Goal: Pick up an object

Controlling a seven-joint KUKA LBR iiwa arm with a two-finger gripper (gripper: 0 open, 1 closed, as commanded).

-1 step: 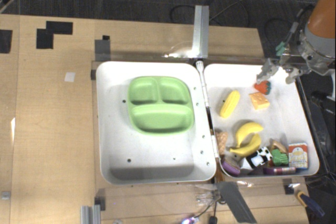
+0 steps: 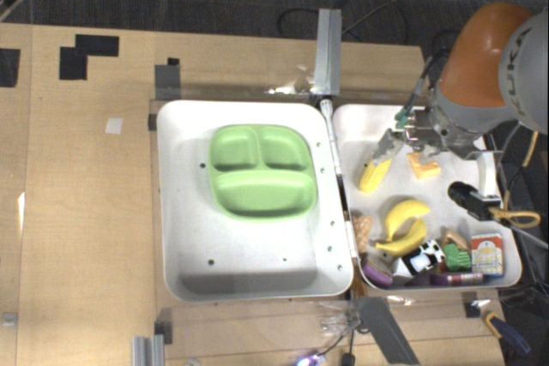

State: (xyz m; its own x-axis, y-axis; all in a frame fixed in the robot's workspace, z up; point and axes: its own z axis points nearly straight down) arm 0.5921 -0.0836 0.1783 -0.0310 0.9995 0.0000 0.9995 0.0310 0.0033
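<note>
Arm (image 2: 493, 56) low, jaws spread apart

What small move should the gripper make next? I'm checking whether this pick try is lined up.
Probably a short descent. The gripper hangs in the right bin, above and between the small yellow piece and the orange block, with nothing visibly between its fingers.

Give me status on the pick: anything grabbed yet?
Done: the arm is over the right bin, gripper low near a small yellow item and an orange block. In hand: nothing visibly between the jaws. Left: close on one and lift; the banana and the other pieces lie in the bin.
</note>
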